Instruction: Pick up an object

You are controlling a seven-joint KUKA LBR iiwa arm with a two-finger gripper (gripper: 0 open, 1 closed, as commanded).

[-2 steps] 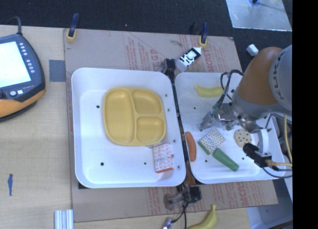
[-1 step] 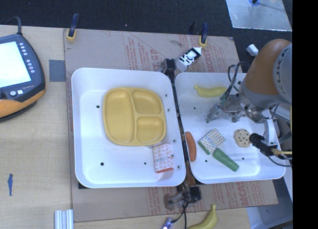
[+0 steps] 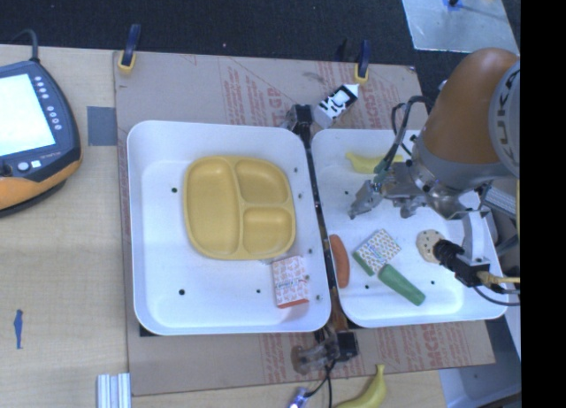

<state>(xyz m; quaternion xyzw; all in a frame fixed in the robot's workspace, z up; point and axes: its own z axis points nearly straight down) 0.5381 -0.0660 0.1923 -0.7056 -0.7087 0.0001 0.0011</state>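
My gripper [image 3: 386, 204] hangs over the middle of the right bin [image 3: 349, 304], fingers spread, nothing between them. Just below it lie a small checkered packet [image 3: 379, 249] and a green cylinder [image 3: 398, 280]. A round tan cookie-like piece [image 3: 430, 243] lies to the right of the packet. A yellow banana-shaped piece [image 3: 361, 163] rests at the bin's back, partly behind the arm. An orange-red sausage shape [image 3: 339, 260] lies along the bin's left wall. In the left bin [image 3: 146, 220] sit a yellow divided plate [image 3: 239, 205] and a small red-and-white carton [image 3: 290, 281].
A teach pendant [image 3: 31, 132] lies on the bench at far left. A black-and-white object [image 3: 336, 102] rests behind the bins. A yellow banana [image 3: 370, 390] lies in front of the right bin. Clamps [image 3: 129, 48] hold the cardboard at the back.
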